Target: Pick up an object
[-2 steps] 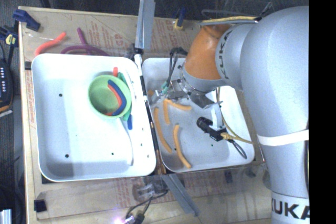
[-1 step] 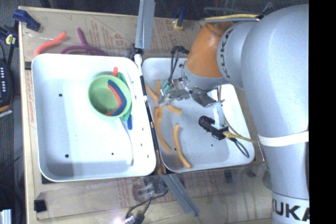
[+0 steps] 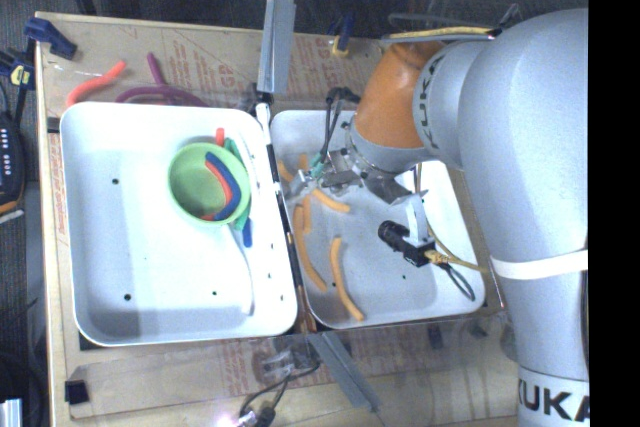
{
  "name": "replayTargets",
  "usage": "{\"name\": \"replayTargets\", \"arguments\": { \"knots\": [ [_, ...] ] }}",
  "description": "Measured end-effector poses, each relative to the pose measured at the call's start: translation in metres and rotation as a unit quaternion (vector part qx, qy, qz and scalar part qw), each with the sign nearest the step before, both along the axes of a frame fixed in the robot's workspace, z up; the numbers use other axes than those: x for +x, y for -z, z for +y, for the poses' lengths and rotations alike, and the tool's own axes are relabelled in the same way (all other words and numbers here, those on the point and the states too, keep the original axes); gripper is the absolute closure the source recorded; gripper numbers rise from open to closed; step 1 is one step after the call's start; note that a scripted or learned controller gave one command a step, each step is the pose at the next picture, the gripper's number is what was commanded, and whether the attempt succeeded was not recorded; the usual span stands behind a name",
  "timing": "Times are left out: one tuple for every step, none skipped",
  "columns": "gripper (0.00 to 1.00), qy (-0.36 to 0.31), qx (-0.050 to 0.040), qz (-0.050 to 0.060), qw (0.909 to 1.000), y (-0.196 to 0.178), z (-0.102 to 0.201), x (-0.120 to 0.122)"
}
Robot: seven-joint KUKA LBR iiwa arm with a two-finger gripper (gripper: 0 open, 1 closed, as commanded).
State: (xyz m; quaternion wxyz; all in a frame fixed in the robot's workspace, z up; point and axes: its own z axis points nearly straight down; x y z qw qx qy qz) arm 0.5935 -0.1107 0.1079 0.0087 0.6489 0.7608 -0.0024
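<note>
The grey arm (image 3: 500,115) reaches in from the right, its orange band (image 3: 392,100) hanging over the far part of the right bin (image 3: 455,205), and the gripper (image 3: 322,173) sits low near that bin's far left corner, close to the wall shared with the left bin (image 3: 110,245). The view is too small and too cluttered there to show how the gripper stands or whether anything sits in it, so that cannot be told. Several thin orange sticks lie scattered on the right bin's floor: one (image 3: 330,202) just beside the gripper, one (image 3: 303,233) running along the left wall, and a longer one (image 3: 344,280) stretching toward the near edge, apart from the others. A black cable fitting (image 3: 400,241) hangs over the middle of the same bin. In the left bin, a green bowl (image 3: 205,183) rests against the right wall toward the far side, with red and blue curved pieces (image 3: 225,177) lying inside it and a blue piece (image 3: 247,233) poking out at its near rim. On the bench (image 3: 150,45) beyond the left bin's far edge lie an orange strip (image 3: 97,82) and a purple hose (image 3: 160,93), well apart from the arm.
</note>
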Motion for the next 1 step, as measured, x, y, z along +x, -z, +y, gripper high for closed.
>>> {"name": "replayTargets", "arguments": {
  "knots": [
    [1.0,-0.003,-0.0013,0.001,1.0,-0.0097,-0.0001,0.0001]
  ]
}}
